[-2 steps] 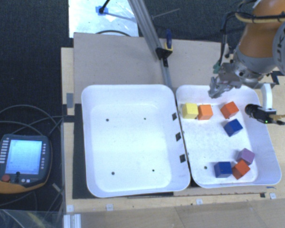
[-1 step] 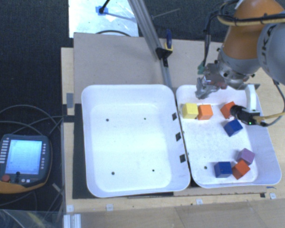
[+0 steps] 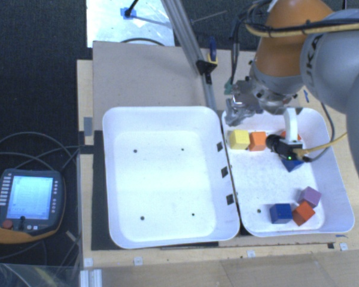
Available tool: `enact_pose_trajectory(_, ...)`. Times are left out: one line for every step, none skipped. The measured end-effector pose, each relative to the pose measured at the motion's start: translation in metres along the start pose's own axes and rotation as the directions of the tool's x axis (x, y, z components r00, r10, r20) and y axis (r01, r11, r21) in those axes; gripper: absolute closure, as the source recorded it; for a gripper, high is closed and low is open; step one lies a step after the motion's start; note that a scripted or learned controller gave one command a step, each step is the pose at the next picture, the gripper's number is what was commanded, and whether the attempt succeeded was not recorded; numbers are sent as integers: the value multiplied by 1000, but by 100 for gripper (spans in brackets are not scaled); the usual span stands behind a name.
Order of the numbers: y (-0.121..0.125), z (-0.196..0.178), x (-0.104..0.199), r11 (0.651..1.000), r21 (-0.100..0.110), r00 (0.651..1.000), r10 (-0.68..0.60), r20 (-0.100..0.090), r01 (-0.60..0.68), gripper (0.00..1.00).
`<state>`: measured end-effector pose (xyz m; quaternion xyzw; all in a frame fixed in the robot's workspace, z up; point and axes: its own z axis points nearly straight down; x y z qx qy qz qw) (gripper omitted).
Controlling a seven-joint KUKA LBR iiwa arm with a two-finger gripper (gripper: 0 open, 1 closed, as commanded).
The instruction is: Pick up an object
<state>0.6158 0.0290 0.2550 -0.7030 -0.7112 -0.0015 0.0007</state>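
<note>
Five blocks lie in the right bin (image 3: 338,220) while the end effector (image 3: 239,113), its state untellable, hovers just beyond the yellow block (image 3: 239,139), so descent likely comes next.

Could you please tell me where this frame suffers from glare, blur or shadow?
In the camera view, the left bin is washed out by bright overhead light, its floor nearly featureless; a glossy panel at top glares white; the arm's orange band looms large and soft; the gripper is blurry, casting faint shadow by the yellow block; the pendant screen glows pale.
</note>
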Motion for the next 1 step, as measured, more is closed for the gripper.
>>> enact_pose_trajectory(-13,14,54,1000,2,1000,1,0,-1,100)
